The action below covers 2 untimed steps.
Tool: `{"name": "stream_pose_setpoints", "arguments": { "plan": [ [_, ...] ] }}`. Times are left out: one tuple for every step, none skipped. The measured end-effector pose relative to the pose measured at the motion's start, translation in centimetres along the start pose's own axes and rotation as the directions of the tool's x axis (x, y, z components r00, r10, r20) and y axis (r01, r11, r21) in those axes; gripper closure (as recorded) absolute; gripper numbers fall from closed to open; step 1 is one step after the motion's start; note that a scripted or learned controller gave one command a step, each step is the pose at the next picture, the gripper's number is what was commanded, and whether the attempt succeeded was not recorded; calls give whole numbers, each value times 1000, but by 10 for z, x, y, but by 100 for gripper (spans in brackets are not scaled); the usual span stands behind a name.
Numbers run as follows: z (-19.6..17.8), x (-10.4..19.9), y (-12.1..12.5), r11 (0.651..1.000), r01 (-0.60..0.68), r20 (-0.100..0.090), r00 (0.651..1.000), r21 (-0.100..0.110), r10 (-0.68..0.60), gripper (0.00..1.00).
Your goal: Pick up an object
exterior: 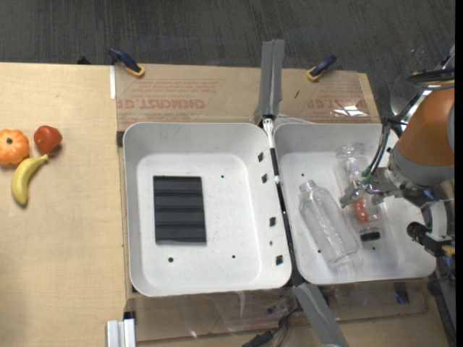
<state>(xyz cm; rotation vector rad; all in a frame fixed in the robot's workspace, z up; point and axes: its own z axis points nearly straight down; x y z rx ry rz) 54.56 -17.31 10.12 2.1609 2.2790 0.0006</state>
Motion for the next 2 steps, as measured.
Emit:
{"name": "stream_pose_setpoints", "arguments": {
  "plan": [
    [-8,-1,0,1000,-2,0,1000,1,2,100],
    [-105,33,98,994,-107,2,994,2,107,100]
  ]
}}
